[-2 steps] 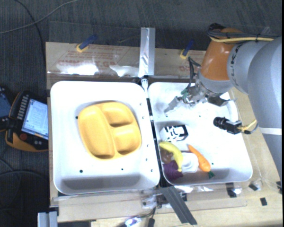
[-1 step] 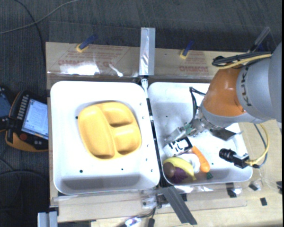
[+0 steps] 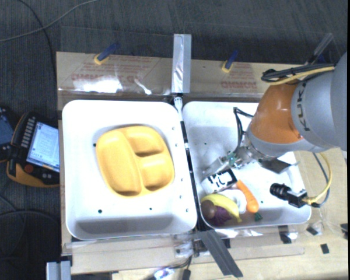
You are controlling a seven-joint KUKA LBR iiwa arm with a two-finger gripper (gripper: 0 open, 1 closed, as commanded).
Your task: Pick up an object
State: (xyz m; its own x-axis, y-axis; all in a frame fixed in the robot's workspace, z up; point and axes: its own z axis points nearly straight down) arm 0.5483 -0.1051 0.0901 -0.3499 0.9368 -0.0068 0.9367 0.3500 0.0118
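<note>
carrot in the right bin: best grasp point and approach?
Likely the mid-body of the carrot, coming from above with the fingers closing across its narrow width. It lies flat and slanted, apart from the bin wall. Its left side sits close to the banana, so clearance there looks tight.

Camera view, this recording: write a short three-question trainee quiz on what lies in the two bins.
1. True or false: the yellow divided tray lies in the left bin.
2. Which lies beside the banana in the right bin? A) carrot B) spoon C) cup
3. Fill in: the gripper hangs over the ____ bin.

Key: 1 true; 2 A; 3 right.
</note>
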